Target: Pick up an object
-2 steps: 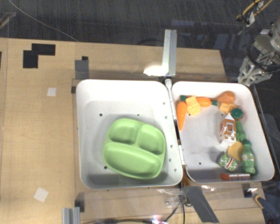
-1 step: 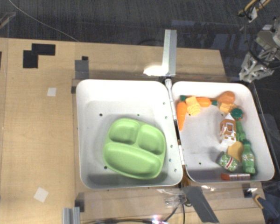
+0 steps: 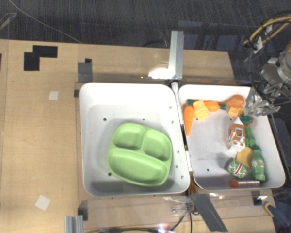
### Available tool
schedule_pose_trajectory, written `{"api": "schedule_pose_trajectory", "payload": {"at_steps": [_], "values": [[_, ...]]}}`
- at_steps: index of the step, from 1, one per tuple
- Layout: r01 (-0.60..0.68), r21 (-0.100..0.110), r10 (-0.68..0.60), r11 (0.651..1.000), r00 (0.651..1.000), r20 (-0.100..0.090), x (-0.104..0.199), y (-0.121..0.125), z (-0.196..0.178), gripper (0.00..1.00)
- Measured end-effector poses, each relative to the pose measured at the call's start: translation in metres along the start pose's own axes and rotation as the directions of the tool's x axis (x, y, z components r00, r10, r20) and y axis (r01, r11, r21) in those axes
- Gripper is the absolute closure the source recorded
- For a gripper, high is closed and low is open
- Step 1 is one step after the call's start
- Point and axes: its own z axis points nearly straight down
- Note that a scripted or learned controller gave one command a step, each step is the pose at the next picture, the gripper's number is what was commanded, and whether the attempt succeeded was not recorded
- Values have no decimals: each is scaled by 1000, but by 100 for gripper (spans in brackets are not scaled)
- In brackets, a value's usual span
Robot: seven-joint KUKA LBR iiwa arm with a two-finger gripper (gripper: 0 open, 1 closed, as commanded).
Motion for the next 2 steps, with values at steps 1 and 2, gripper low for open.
{"api": "schedule_pose_trajectory", "payload": {"at_steps": [1, 2], "values": [[37, -6, -37, 999, 999, -6, 82, -8, 75, 100], [-188, 1, 188, 982, 982, 2, 1, -39, 5, 100]]}}
